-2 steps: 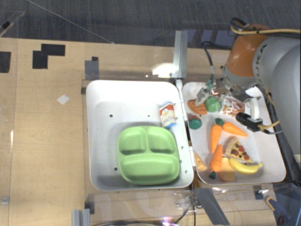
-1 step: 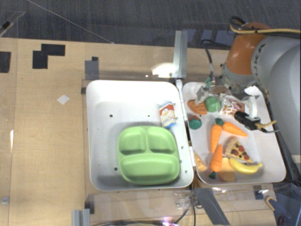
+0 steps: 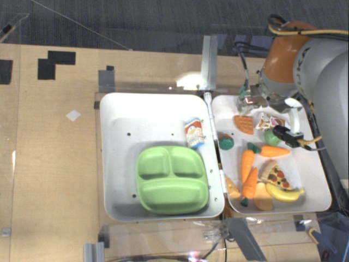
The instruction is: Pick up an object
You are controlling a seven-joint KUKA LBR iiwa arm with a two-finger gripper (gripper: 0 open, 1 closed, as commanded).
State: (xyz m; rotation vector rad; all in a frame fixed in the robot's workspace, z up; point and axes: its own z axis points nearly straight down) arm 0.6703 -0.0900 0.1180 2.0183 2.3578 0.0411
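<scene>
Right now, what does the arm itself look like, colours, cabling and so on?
The arm is bulky, rounded and grey, with an orange band above the wrist. Dark cables loop along it toward the metallic gripper, which sits over the right bin.

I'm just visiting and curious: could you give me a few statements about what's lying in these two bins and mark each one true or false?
1. The green divided tray lies in the left bin. True.
2. The banana lies in the left bin. False: it lies in the right bin, near its front right corner.
3. Two carrots lie side by side in the right bin. True.
4. The small snack packet sits on top of the green divided tray. False: it lies on the bin floor behind the tray, against the right wall.
5. The arm comes down over the left bin. False: it is over the back of the right bin.
</scene>
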